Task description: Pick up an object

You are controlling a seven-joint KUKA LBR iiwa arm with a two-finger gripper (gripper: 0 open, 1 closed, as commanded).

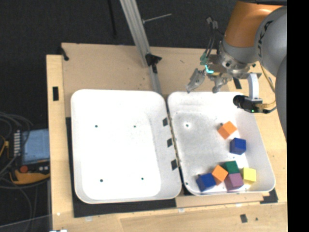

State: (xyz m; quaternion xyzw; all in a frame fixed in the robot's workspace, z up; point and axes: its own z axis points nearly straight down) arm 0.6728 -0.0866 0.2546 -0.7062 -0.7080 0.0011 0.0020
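Our tool (206, 83) hangs with fingers spread wide, holding nothing; below it we see the right bin (203, 144) and an orange cube (227, 129).

Metal pole (137, 30) slants over bench (106, 66); blue box (36, 145) left, among cables (9, 124)

Two bins side by side on bench (111, 66), blocks (227, 170) in right bin (193, 144), gripper (206, 82) above its far edge
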